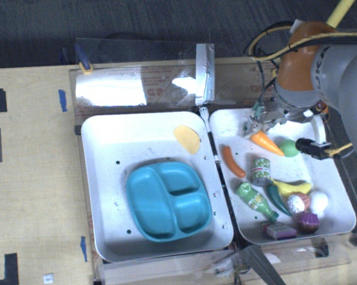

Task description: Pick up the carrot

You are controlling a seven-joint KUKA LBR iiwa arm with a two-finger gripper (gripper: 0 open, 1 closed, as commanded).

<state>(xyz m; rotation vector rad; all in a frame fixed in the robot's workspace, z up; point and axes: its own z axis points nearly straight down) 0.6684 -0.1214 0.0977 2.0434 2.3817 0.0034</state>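
**Carrot close to the end effector, with a look-alike nearby**

Camera view: The carrot (265, 141) lay in the right bin (342, 185), toward its far edge. Its pointed end was aimed at the far-left corner, and its thick end met something green. The end effector (257, 120) hung at that far edge, just beside the carrot's tip. The slanted view did not show whether it was wide or narrow, or whether it was touching the carrot.

The main risk appeared to be the grip point. The end effector sat over the thin, tapering tip, not the body, so closing there could have squeezed the carrot out sideways or let it swing and drop on lifting. The bin's wall was close behind the end effector, so a descent might have caught the rim.

An orange sausage (233, 161) lay near the bin's left edge, a little apart from the carrot. It was similar in colour and shape, so a small aiming error could have picked it instead. The striped can (261, 168) stood nearer the middle and seemed unlikely to interfere.
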